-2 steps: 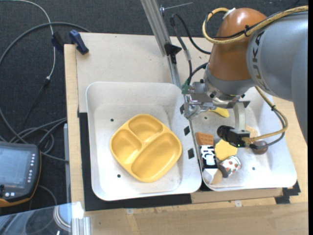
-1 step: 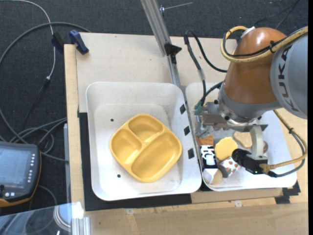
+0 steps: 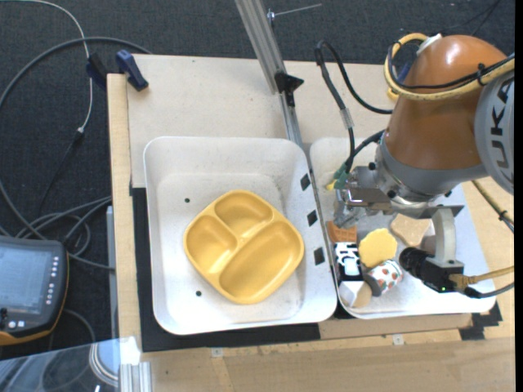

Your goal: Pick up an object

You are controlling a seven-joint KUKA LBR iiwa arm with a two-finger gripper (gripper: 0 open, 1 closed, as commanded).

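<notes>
My gripper [image 3: 343, 209] hangs low over the left side of the right bin [image 3: 409, 305], under the big orange wrist. Just below it lies a small orange-brown block [image 3: 343, 233]. A round yellow object [image 3: 378, 247] rests to the right of the block. A black-and-white item [image 3: 349, 262] and a white cup with red spots [image 3: 384, 278] sit nearer the front wall. The arm hides much of this bin's back half. I see nothing between the gripper's tips.
The left bin [image 3: 163, 219] holds a yellow divided plate [image 3: 243, 246]. A slanted metal rail [image 3: 265, 39] runs down to the wall between the bins. Cables and a blue clip [image 3: 131, 68] lie at the bench's back left.
</notes>
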